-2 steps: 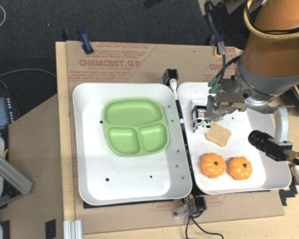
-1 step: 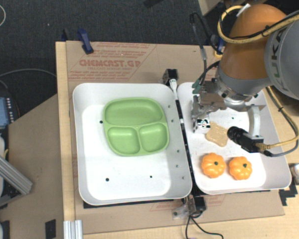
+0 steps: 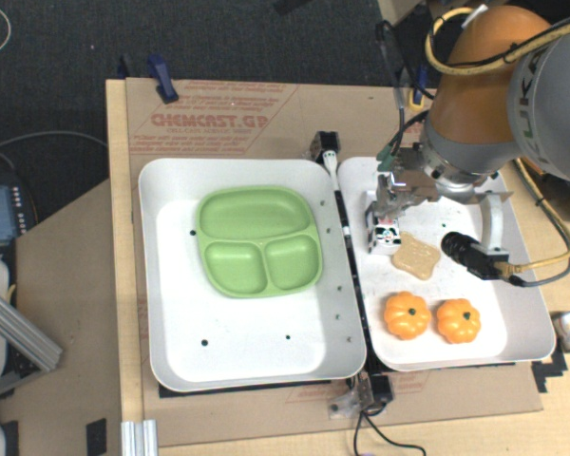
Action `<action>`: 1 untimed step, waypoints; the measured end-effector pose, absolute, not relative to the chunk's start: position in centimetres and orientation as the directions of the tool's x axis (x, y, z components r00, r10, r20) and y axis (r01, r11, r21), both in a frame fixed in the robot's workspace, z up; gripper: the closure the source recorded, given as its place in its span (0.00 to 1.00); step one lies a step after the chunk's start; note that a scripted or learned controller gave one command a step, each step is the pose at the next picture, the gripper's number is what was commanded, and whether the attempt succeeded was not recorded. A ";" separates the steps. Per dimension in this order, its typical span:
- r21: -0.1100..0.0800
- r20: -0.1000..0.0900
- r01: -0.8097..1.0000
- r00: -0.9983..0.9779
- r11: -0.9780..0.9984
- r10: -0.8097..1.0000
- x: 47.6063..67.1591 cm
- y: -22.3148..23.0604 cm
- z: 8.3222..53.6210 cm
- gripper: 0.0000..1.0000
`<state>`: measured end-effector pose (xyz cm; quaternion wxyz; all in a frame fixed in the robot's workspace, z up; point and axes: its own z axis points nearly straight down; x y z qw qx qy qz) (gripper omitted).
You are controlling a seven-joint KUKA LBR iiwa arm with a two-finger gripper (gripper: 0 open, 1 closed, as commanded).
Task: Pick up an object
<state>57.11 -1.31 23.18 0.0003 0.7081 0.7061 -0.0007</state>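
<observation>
In the right bin (image 3: 519,338) a tan slice of toast (image 3: 417,257) lies flat near the middle. Two small orange pumpkins (image 3: 406,315) (image 3: 458,320) stand side by side in front of it. My gripper (image 3: 384,237) hangs low over the left part of this bin, just left of the toast and close to the bin's left wall. Nothing shows in its grasp. The arm's grey and orange body covers the far part of the bin.
The left bin (image 3: 163,283) holds a green divided plate (image 3: 259,240) in its far half. A black divider strip (image 3: 344,240) runs between the bins. Cardboard (image 3: 209,112) lies behind them, with a blue clamp (image 3: 161,78) at its far left.
</observation>
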 end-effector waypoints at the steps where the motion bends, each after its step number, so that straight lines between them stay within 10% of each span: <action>1: -0.010 0.002 1.000 -0.002 0.002 1.000 52.6 2.0 18.2 1.00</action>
